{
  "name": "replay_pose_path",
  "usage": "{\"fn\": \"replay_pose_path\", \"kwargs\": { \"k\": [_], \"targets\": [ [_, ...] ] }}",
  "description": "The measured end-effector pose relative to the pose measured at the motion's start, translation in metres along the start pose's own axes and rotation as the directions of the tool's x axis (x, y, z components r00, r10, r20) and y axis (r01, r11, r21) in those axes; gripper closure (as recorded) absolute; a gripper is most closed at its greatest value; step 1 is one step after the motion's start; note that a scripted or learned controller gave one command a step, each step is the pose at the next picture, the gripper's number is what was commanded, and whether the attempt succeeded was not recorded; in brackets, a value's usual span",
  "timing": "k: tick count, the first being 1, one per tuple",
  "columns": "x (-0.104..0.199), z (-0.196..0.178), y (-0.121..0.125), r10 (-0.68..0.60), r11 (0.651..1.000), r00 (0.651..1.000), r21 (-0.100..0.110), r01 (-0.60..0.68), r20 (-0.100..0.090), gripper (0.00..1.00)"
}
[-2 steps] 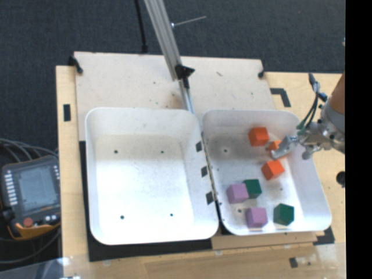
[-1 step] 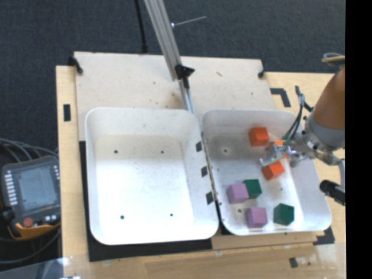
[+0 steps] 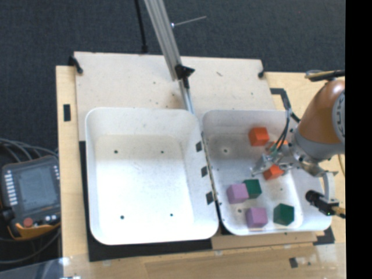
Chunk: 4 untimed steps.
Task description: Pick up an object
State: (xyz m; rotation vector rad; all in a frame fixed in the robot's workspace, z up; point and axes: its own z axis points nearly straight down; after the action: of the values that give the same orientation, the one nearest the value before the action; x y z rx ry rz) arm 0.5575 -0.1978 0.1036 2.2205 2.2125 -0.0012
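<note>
On the bench (image 3: pixel 67 156) we see two white bins; in the right bin (image 3: pixel 232 127), frame centre-right, the gripper (image 3: pixel 271 166) has its fingers clamped on a small orange block (image 3: pixel 273 171).

Arm's tool (image 3: pixel 272 163) over right bin (image 3: pixel 229 225), orange block (image 3: pixel 273 171) at its tip, purple and green blocks nearby

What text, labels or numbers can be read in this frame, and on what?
None legible.
The handheld pendant at the left edge has a screen and buttons; any markings are too blurred to read.
The blocks in the right bin and both bins bear no visible lettering.
</note>
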Motion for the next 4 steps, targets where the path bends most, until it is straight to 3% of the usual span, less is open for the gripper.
{"fn": "replay_pose_path", "kwargs": {
  "k": [1,4],
  "targets": [
    [0.000,-0.012,0.001,0.007,1.000,1.000,-0.002,-0.007,-0.003,1.00],
    [0.004,-0.169,-0.007,-0.008,1.000,1.000,-0.001,0.008,-0.004,1.00]
  ]
}}
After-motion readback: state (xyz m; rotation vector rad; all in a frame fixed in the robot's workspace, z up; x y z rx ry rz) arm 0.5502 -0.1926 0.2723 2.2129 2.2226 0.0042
